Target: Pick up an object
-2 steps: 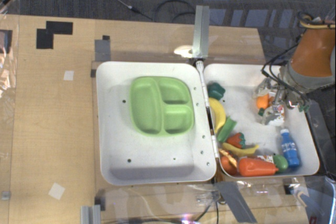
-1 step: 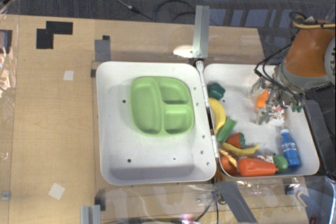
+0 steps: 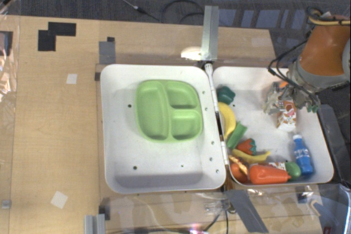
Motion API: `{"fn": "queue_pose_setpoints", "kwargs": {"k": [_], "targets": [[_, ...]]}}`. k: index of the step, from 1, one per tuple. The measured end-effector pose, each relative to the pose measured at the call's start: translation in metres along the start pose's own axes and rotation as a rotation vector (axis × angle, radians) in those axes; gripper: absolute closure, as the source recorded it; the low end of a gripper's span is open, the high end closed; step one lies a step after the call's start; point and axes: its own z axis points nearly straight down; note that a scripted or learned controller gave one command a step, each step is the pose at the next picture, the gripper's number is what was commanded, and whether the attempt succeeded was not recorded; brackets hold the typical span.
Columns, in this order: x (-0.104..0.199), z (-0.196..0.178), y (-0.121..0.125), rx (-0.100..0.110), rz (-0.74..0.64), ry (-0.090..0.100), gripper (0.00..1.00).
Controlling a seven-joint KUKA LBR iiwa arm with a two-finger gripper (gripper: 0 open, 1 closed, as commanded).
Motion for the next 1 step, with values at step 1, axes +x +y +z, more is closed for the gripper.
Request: {"fn": "queue_pose_setpoints", "kwargs": {"k": [1], "targets": [[0.0002,0.0004,0.0001,0.000,-0.001,0.001,0.00]]}}
